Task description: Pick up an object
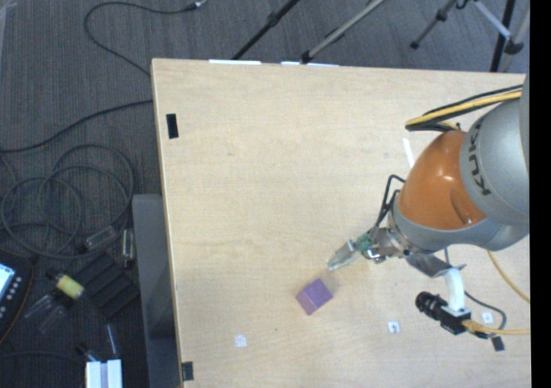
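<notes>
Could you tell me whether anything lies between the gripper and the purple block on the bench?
Nothing: in the camera view, bare wooden surface separates the gripper from the purple block.

- We see a bench top (pixel 284 163) of pale wood, like plywood, smooth and matt.
- The purple block (pixel 314 296) looks matt, perhaps foam or plastic.
- The arm (pixel 495 171) has a smooth grey casing with a slight sheen, and its orange band (pixel 435 184) is glossy.
- The gripper (pixel 344 255) looks like bare metal.
- The floor (pixel 77 51) is dark grey carpet, rough and ribbed.
</notes>
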`<action>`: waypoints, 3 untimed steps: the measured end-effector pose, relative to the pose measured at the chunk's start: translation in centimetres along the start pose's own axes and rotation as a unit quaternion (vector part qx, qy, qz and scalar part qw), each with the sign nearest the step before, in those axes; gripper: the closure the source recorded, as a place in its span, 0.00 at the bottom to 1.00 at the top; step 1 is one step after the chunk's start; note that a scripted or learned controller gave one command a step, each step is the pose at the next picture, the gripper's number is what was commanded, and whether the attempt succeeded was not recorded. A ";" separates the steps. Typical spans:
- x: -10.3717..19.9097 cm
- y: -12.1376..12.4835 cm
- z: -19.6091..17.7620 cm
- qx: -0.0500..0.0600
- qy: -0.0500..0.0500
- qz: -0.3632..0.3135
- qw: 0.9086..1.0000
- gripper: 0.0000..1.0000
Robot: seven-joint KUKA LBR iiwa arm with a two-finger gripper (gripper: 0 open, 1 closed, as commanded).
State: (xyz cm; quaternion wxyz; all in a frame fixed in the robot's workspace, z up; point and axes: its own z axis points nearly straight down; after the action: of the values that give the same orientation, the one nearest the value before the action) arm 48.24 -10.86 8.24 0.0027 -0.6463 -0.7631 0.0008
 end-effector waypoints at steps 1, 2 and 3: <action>3.6 3.3 -10.1 -0.002 -0.001 -0.090 0.996 0.00; 12.1 2.0 -10.0 0.000 -0.001 -0.169 0.986 0.00; 12.1 2.0 -10.0 0.000 -0.001 -0.169 0.986 0.00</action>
State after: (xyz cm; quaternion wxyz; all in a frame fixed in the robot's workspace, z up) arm 48.25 1.34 18.25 0.0023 -0.5083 -0.8612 0.0010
